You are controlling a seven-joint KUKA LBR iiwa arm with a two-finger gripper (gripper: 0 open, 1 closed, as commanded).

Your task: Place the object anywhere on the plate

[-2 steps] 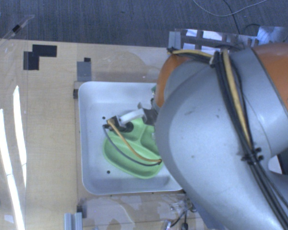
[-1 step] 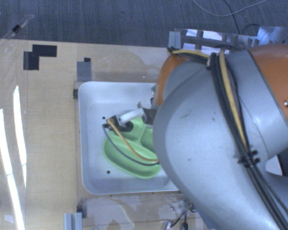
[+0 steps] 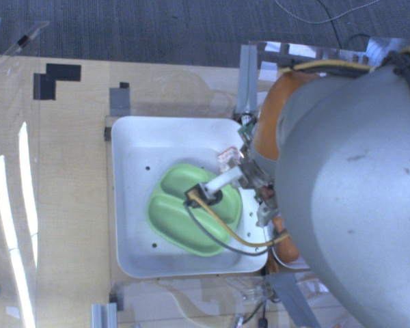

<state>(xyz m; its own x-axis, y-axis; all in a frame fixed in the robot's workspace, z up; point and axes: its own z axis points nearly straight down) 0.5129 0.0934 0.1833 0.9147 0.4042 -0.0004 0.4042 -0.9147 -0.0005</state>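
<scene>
Wooden bench [image 3: 55, 217], white bin [image 3: 133, 149] holding green plate [image 3: 171, 210], arm [image 3: 355, 183] above

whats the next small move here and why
Probably ease the wrist a little toward the middle of the green plate. It sits over the plate's right edge in the left bin, so a release there might land off the plate. Whether anything is held is hidden.
</scene>
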